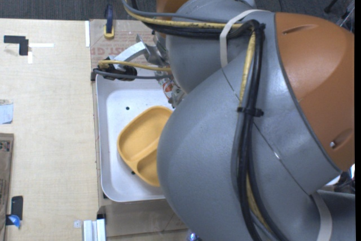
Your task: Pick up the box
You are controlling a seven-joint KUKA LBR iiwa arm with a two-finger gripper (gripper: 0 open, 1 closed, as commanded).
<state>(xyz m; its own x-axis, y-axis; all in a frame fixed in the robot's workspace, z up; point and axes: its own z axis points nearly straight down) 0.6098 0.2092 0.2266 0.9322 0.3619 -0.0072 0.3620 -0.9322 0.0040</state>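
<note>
in the white bin (110,138), a yellow tray (141,141)

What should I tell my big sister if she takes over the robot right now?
Pincer: hidden behind the big grey arm, so open or shut cannot be told.
Things: a yellow two-part dish lies in the white bin, partly covered by the arm. No box can be made out; the arm covers much of the bin.
Done: nothing visible yet; no box is seen lifted.
Left: find the box, grab it, lift it. Check what is under the arm first.
</note>
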